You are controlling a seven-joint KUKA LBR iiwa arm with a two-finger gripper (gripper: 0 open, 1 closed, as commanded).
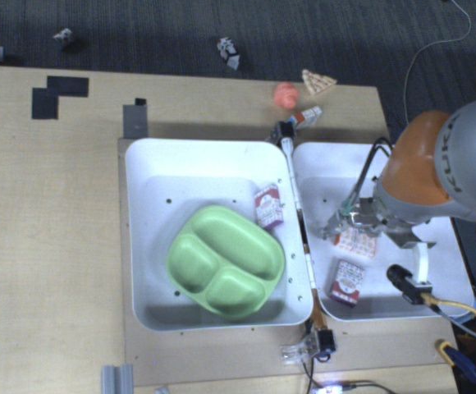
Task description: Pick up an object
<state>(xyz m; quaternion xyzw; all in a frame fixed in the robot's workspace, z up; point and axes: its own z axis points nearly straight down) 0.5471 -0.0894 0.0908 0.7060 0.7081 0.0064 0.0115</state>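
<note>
While the tabletop [49,220] carries two white bins, the left bin [152,171] holds the largest item, a green divided tray [226,258], stiff, smooth, probably light, best pinched at its rim. Against its far right edge leans a small red-and-white packet [267,206]. In the right bin [320,167], the gripper [349,220] hangs over a pale flat packet [356,241]; whether the jaws are apart or together I cannot tell. Nearer lies another red-and-white packet [347,281], light, crinkly, likely slippery, best taken across its short sides.
</note>
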